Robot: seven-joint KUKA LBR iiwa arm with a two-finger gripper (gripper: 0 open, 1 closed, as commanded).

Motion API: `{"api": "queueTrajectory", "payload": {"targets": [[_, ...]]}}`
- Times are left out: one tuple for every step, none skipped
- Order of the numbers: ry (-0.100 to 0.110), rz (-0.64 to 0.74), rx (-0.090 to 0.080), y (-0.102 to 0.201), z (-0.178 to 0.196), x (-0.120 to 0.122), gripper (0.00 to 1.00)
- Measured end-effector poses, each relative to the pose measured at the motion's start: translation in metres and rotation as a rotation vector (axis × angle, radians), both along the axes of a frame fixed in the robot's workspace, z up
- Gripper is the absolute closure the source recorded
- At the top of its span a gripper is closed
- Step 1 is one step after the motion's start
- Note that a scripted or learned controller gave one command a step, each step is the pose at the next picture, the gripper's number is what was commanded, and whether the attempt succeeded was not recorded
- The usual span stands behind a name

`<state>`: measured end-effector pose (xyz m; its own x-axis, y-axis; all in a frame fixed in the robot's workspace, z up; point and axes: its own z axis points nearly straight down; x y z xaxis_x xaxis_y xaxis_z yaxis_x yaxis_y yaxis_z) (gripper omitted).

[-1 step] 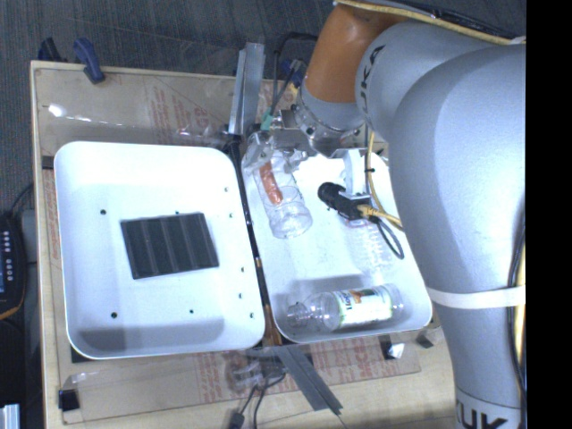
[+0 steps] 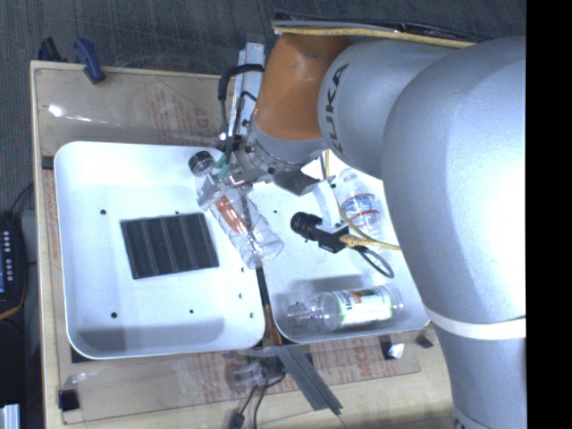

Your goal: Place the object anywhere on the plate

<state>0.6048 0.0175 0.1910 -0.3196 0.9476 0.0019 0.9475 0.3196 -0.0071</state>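
Note:
A dark ridged rectangular plate [image 2: 170, 244] lies flat in the middle of the left bin [image 2: 89, 186]. My gripper [image 2: 225, 179] hangs over that bin's right side, up and to the right of the plate. It is shut on a clear plastic bottle [image 2: 246, 226] with an orange-red label. The bottle slants down and to the right from the fingers, and its lower end reaches over the rim between the two bins. The bottle is apart from the plate, about a hand's width to its right.
The right bin [image 2: 402, 324] holds a clear bottle [image 2: 344, 307] with a green and white label lying on its side near the front, and another clear bottle [image 2: 359, 206] with a blue label farther back. The grey arm covers much of the right bin.

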Motion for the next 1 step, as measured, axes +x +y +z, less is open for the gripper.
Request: {"api": "queueTrajectory", "payload": {"targets": [[-0.002, -0.038, -0.001, 0.0654, -0.0005, -0.0454, 1.00]]}}
